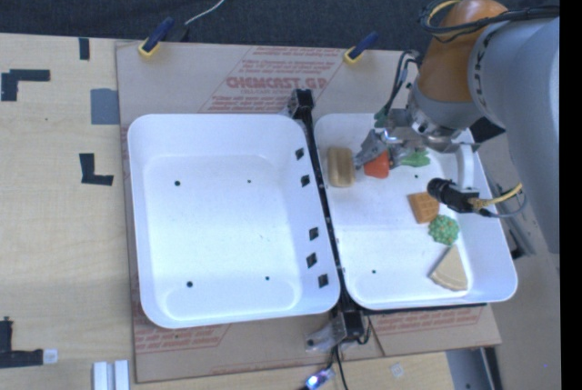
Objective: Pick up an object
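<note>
My gripper [378,149] is low in the far part of the right bin [391,284], under the grey arm with its orange band [455,61]. A small red-orange object [378,167] lies directly below and against the gripper tip; whether it is gripped is hidden. To the left of it, near the divider, sits a tan bread-like piece [339,166]. A green leafy piece [415,159] pokes out on the gripper's right.
Further toward the front right of the same bin lie an orange square piece [423,207], a green broccoli-like piece [444,229] and a tan wedge [449,272]. The left bin [145,143] stands beside it across a black divider [314,197]. A black cable fitting [450,193] hangs over the right bin.
</note>
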You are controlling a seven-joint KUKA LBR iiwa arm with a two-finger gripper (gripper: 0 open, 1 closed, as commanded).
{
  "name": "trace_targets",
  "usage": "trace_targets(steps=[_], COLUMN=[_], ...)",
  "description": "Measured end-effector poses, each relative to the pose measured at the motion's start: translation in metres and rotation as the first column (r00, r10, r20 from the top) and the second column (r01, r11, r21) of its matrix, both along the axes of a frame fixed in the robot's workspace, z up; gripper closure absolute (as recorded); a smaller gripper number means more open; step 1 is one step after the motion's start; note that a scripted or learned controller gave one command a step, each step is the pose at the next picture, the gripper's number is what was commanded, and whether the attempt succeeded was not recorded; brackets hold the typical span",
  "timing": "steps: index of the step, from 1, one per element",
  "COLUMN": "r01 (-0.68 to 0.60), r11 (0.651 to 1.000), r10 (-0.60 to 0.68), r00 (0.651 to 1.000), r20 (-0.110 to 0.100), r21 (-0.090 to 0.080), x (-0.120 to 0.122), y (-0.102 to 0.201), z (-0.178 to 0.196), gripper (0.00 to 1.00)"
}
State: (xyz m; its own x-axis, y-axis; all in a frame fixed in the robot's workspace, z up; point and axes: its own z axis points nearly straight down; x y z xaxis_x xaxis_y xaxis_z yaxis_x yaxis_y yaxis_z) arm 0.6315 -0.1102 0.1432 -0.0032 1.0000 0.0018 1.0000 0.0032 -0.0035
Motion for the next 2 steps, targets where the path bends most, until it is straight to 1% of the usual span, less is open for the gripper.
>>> trace_targets(steps=[2], r01=[-0.002], r11=[1.0], r10=[0.002], r00=[1.0], r20=[-0.003], r21=[0.003], x=[-0.0002], y=[0.0022], z=[0.0181], gripper=[1.0])
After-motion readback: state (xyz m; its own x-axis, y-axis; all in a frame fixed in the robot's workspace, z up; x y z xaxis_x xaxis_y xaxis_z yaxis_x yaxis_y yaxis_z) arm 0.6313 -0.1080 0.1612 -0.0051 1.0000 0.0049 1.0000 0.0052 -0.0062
